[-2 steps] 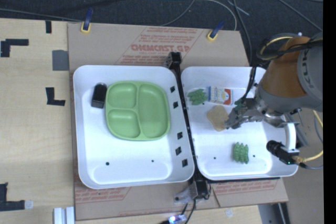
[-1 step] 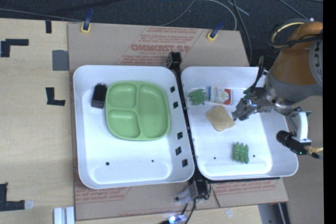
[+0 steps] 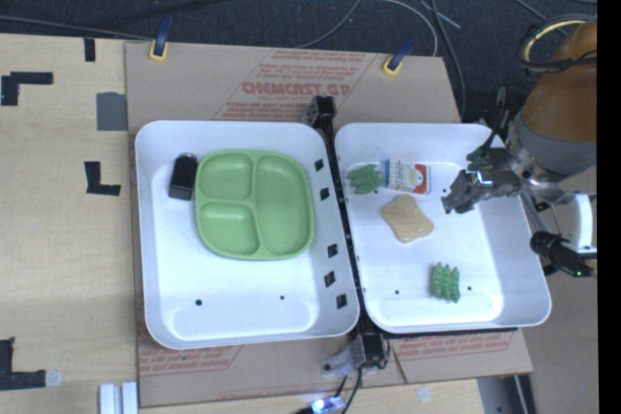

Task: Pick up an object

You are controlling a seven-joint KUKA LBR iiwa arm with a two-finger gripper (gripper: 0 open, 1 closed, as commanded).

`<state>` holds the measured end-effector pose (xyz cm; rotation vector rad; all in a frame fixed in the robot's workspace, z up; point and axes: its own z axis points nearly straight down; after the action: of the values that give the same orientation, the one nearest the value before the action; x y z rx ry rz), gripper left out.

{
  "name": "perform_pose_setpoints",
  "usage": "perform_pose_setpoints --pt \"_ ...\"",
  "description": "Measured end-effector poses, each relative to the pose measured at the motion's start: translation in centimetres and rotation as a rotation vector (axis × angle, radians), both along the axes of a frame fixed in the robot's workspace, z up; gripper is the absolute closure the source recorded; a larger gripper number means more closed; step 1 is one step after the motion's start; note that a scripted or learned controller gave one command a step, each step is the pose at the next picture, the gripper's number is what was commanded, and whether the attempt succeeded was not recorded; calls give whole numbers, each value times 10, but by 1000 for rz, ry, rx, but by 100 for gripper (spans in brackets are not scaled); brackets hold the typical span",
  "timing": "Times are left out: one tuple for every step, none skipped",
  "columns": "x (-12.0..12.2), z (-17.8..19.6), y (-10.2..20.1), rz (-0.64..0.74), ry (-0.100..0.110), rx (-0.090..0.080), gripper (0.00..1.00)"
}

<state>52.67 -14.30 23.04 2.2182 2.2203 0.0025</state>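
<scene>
Tool: I see the tool (image 3: 464, 193) at the end of the grey arm with its orange band, over the right bin's 3 o'clock side; dark metal, nothing visible in its grip, and I cannot tell how far it is open.
Right bin: the right bin (image 3: 505, 252) is shallow, white, smooth plastic with rounded corners.
Tube: a small white tube (image 3: 404, 175) lies flat at about 11 o'clock in that bin, with a red and blue label I cannot read.
Leafy piece: a green leafy piece (image 3: 365, 177), ruffled, touches the tube's left end.
Tan lump: a tan lump (image 3: 407, 218), rough and bread-like, sits near the bin's centre, just left of the tool.
Green cluster: a green cluster (image 3: 444, 282), knobbly, lies at 5 o'clock.
Left bin: the left bin (image 3: 233, 305) is the same white plastic.
Plate: a pale green divided plate (image 3: 255, 206), three compartments, matte.
Black block: a black block (image 3: 182, 176) sits at the plate's 9 o'clock edge.
Worktop: the cardboard sheet (image 3: 291, 78) under the bins carries red print, too blurred for me to read.
</scene>
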Motion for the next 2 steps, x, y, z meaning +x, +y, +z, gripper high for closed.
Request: perform_pose_setpoints --pt "-2 4 63 6 4 3 100" --pt "-6 10 111 5 4 2 100"
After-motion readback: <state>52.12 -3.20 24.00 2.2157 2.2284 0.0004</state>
